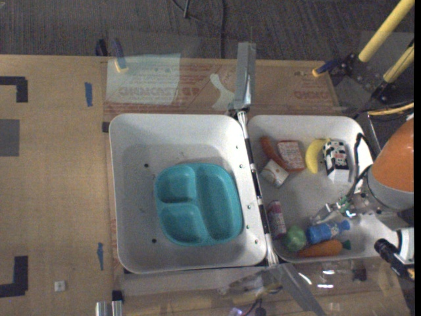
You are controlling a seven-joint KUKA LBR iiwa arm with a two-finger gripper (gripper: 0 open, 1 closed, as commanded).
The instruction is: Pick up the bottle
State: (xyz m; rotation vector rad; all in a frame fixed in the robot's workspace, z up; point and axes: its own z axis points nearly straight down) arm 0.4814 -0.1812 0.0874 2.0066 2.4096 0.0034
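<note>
Orange band of the arm (400, 160) sits highest in the scene, at the right edge, above the right bin (299, 125). Jaws (339, 207) hang low over that bin's near-right part; metal parts glint there, but whether they are spread or closed I cannot tell.

Task item: blue bottle (327, 231), lying on its side on the right bin floor, just below the jaws and apparently not between them. Orange carrot (320, 248) lies right alongside it on the near side, probably touching; green ball-like item (295, 237) at its left end.

Step in hand, as judged: final approach to the grasp. To do it well, turn the jaws across the bottle's short axis, centre on the body rather than the cap end, and descend straight. Risk: carrot crowds one side, so a finger may land on it or pinch both. Bottle lying flat may roll when nudged.

Right bin contents, further: yellow banana-like piece (315, 155), black-and-white carton (337, 158), red packet (290, 154), a reddish sausage shape (269, 147), small white box (274, 173), dark small can (275, 217) by the divider.

Left bin (131, 137): one teal divided plate (197, 203), three compartments, nothing visible in them.

Both bins rest on the tan worktop (52, 176).
</note>
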